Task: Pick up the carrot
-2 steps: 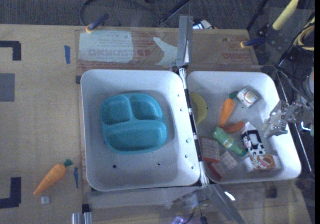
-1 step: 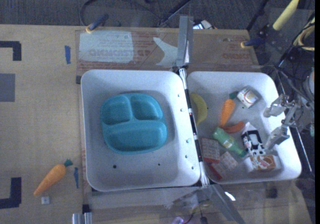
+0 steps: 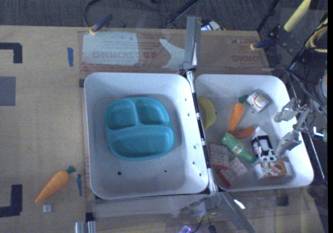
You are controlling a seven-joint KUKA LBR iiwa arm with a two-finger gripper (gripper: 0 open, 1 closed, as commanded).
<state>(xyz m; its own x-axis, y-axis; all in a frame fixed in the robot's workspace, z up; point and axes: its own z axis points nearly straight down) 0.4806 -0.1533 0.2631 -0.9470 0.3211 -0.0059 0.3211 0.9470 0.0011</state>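
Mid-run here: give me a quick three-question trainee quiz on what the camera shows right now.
1. True or false: the blue divided plate lies in the right bin.
2. How many carrots are visible, and where?
3. Multiple choice: the claw is over A) the left bin, B) the right bin's right side, C) the bench.

Key:
1. False; it lies in the left bin.
2. Two: one carrot in the right bin, beside the banana, and one carrot on the bench left of the bins.
3. B.

carrot (image 3: 236,116) hemmed by banana (image 3: 208,112), carton (image 3: 258,100), green bottle (image 3: 238,146)
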